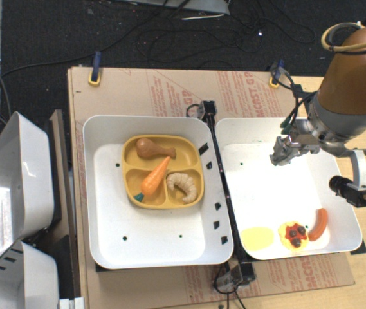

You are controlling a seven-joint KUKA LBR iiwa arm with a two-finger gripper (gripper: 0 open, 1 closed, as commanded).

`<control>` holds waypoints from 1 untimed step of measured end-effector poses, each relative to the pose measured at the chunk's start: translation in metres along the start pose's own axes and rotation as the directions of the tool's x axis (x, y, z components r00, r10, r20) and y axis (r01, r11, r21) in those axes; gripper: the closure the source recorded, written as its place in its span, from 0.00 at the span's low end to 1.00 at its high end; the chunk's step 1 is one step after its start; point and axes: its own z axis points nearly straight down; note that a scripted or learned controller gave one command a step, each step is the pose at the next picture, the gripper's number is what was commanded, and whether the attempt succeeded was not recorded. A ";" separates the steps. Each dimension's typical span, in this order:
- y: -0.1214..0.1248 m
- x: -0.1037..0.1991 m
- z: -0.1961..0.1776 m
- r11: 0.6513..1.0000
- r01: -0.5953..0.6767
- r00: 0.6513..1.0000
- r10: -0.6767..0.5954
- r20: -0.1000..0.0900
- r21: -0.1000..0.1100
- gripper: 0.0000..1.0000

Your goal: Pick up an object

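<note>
Item: pincer (284,154), upper part of the right bin (343,172), over bare floor; you cannot tell its state from here. Nearest candidate: sausage (318,224), toward the bin's near right corner, long axis slanting, well apart from the pincer. Beside it: pizza slice (293,233), yellow disc (257,237)

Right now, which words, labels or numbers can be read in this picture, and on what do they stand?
None reads with certainty.
Red print on the brown board behind the bins: upside down and blurred, unreadable.
Red print on the board's front edge: also upside down, too blurred to read.
</note>
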 end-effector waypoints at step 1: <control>0.005 0.044 0.006 1.000 0.000 1.000 0.000 -0.001 0.002 1.00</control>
